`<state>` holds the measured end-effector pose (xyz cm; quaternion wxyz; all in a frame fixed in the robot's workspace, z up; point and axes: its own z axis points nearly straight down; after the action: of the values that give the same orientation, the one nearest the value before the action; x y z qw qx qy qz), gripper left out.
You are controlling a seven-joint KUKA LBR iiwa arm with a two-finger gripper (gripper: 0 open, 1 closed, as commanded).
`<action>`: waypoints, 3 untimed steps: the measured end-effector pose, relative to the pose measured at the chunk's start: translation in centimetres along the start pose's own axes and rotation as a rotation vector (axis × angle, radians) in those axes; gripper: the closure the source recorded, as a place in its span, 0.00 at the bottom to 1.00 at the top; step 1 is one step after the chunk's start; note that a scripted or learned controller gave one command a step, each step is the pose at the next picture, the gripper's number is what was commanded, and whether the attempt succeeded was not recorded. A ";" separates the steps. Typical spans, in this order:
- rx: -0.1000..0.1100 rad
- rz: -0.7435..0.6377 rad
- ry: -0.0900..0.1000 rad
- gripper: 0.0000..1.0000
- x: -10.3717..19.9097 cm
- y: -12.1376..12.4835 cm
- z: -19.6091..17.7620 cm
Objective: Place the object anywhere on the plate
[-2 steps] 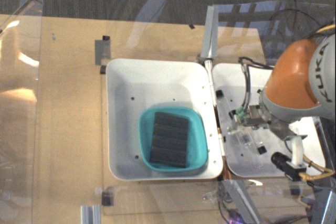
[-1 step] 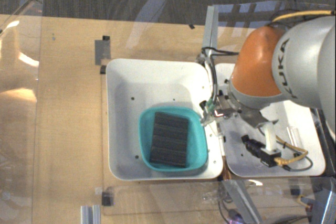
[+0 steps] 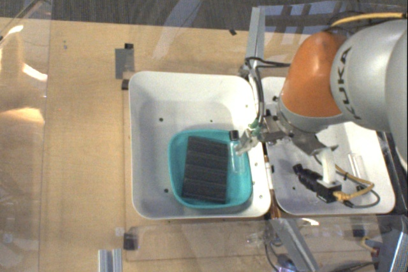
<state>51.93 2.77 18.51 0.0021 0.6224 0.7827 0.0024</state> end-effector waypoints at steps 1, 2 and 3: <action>-0.006 -0.004 0.000 1.00 0.1 0.3 -1.1; -0.005 -0.003 0.000 0.00 0.1 0.2 -1.1; -0.005 -0.071 -0.003 0.00 -2.2 -3.4 -17.7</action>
<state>48.97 -0.17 36.21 0.0049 0.5940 0.8044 0.0035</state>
